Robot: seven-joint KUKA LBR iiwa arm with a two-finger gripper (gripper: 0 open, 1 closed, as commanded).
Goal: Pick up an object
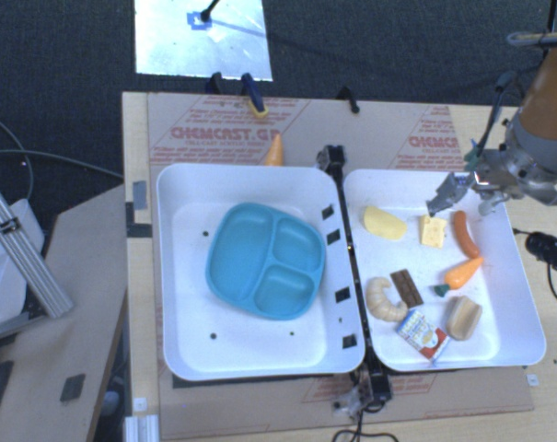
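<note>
My tool (467,190) hangs above the right bin (527,334), over its upper part, arm (545,109) reaching in from the right. I cannot tell how the tool is set; the metal parts blur together against the white, and nothing shows in its grip.

Step in hand, as I judge it: approach. No object lifted yet.

Candidates, all lying in the right bin:
- cheese wedge (434,232), just below the tool, nearest of the lot.
- yellow lemon-like piece (385,223), left of the cheese, well clear of the rest.
- sausage (464,234), just right of the cheese.
- carrot (462,273), below the sausage, a small dark green bit at its left end.
- chocolate bar (407,287), touching or nearly touching the shrimp (383,299).
- small carton (423,333) and bread roll (462,318) near the front rim.

Left bin (181,247) holds a blue divided plate (265,260).

Next move, my guess: drop straight onto the cheese wedge. It is flat and low, so I would need to go nearly to the bin floor and keep off the sausage beside it.

Hard to make out: the tool's tips; the arm is cut off at the right edge; an orange object (274,149) behind the left bin is partly hidden by its rim; the carton's print is too small to read.
</note>
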